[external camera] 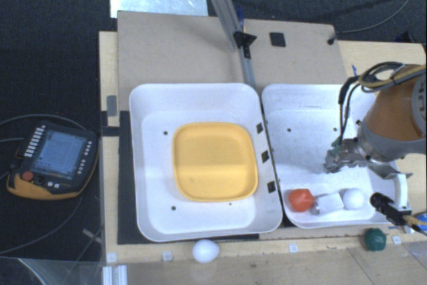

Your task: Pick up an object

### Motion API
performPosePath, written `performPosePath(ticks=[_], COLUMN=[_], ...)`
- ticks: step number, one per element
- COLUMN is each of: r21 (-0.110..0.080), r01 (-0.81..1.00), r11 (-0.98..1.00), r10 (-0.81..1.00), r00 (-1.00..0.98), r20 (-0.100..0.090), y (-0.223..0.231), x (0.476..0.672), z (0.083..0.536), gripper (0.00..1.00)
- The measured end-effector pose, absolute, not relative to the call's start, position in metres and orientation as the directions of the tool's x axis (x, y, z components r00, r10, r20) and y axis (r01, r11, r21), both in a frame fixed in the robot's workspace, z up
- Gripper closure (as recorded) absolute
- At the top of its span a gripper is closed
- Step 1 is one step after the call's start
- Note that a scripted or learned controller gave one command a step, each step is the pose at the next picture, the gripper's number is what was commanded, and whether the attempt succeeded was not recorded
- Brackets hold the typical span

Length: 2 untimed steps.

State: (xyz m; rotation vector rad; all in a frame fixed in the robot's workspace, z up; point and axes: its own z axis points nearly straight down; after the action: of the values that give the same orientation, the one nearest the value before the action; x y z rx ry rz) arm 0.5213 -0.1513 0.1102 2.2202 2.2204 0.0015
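1. Far left, off the bench point(200, 43) on the dark floor: teach pendant point(52, 165), screen up, cable trailing.
2. Left bin point(150, 163): yellow square plate point(215, 161) lying flat near its centre, well apart from the rims.
3. Just outside the left bin's front edge, on the bench front strip: white egg-shaped object point(205, 251).
4. Right bin point(300, 117), front edge, in a row: red-orange ball point(300, 199) near the front left corner, a small white block point(327, 203) just beside it, then a white ball point(352, 198) – block and white ball look to be touching.
5. Gripper point(340, 160) low over the right bin's right half, behind the row of objects and apart from them; claw opening too dark and small to tell – nothing visibly held.
6. Arm wrist with orange band point(393, 118) above the bin's right rim.
7. Bench front right corner, outside the right bin: dark green ball point(375, 239).
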Motion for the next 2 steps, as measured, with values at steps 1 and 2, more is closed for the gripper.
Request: performPosePath(ticks=[1,2], r21=[0.006,0.005], r01=[1.0,1.0], r11=[0.001,0.002], r10=[1.0,1.0], r00=[-0.001,-0.002], r20=[-0.001,-0.001], y=[-0.148,-0.138], x=[0.523,0.523], z=[0.172,0.221], gripper=[1.0,1.0])
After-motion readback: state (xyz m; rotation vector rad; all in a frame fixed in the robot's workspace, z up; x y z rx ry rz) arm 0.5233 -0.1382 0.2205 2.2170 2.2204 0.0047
